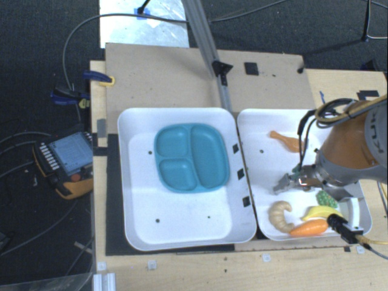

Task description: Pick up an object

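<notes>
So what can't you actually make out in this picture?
- Gripper: small and blurred; whether its fingers are open or shut is unclear.
- Green item: partly covered by the arm, so its shape is unclear.
- Banana: its far end is tucked under the arm's wrist.
- Right bin: its right wall is hidden behind the arm.
- Arm: cut off by the right edge of the camera view.

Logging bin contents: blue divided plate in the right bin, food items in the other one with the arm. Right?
Not quite. The camera view shows the blue plate in the left bin, not the right. The rest holds: the carrot, banana and other food lie in the right bin, where the arm reaches in.
</notes>
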Tool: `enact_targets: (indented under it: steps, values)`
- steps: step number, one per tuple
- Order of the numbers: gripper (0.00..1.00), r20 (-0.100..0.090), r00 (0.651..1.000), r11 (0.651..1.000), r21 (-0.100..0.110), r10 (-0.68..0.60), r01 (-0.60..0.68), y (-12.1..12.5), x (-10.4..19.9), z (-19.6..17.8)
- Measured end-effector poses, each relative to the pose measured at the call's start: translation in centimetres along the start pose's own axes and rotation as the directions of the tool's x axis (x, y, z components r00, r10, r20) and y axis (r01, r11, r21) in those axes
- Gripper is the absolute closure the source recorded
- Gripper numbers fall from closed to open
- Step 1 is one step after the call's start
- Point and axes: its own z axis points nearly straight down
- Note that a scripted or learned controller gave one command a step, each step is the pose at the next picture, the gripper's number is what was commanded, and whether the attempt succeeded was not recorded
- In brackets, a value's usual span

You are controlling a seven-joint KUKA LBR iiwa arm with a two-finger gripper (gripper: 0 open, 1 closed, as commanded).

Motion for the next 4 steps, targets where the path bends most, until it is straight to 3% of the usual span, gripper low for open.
enact_targets:
  steps: [1, 3, 4]
  values:
    - [1.00, 0.004, 1.000, 1.000, -0.010, 0.000, 0.000, 0.3, -0.1, -1.4]
    - [1.00, 0.002, 1.000, 1.000, -0.003, -0.004, 0.004, -0.4, 0.3, -11.5]
    - [1.00, 0.001, 1.000, 1.000, 0.001, -0.004, 0.004, -0.3, 0.3, -13.1]
